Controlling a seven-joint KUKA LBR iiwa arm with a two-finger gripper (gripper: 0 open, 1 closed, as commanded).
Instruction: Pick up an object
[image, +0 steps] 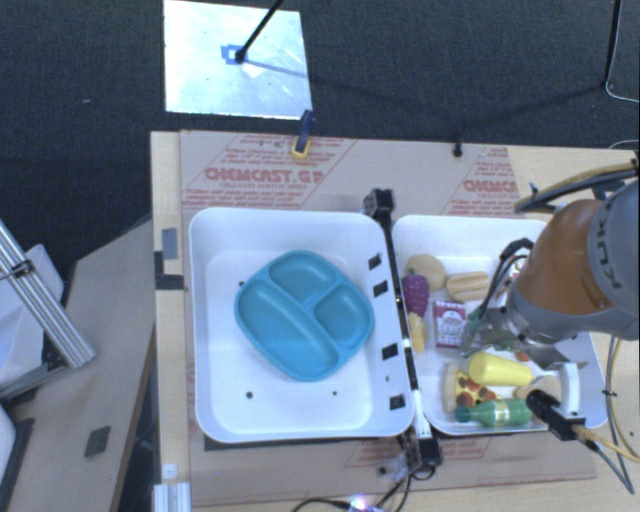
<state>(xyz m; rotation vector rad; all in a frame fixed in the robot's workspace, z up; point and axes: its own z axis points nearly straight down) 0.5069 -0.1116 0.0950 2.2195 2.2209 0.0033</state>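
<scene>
1. The yellow object lies on its side in the right bin, just below the gripper and partly under the arm's grey wrist.
2. The gripper is low over that bin, but the wrist covers its tip, so you cannot tell whether it is open or closed, or whether it touches anything.
3. Just left of the gripper is a red-and-white box; left of that again, a slim yellow piece and a purple item lie along the bin's left wall.
4. Above and left of the gripper lie two tan items, a rounder one and a longer one.
5. Below the gripper, beyond the yellow object, a green bottle lies on its side with a multicoloured item beside it.
6. Well to the gripper's left, the left bin holds a blue divided plate, set at a tilt to the bin's walls.
</scene>
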